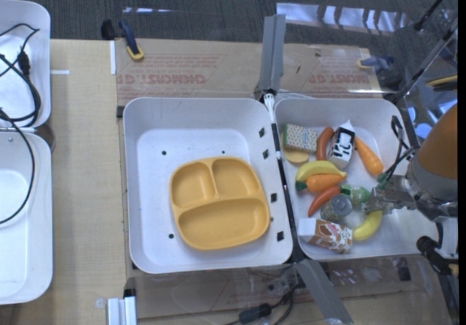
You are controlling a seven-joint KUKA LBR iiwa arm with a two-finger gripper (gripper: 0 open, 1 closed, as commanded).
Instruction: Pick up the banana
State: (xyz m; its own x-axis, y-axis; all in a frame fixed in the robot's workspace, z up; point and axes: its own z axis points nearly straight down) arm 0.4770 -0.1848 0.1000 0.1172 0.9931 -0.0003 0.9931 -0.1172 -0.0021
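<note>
The hand [380,200] hovers low in the right bin [397,247] near a banana [367,226] (another banana [320,169] lies mid-bin), apparently mid-approach; I cannot tell its state, so next comes closing squarely on the fruit.
</note>
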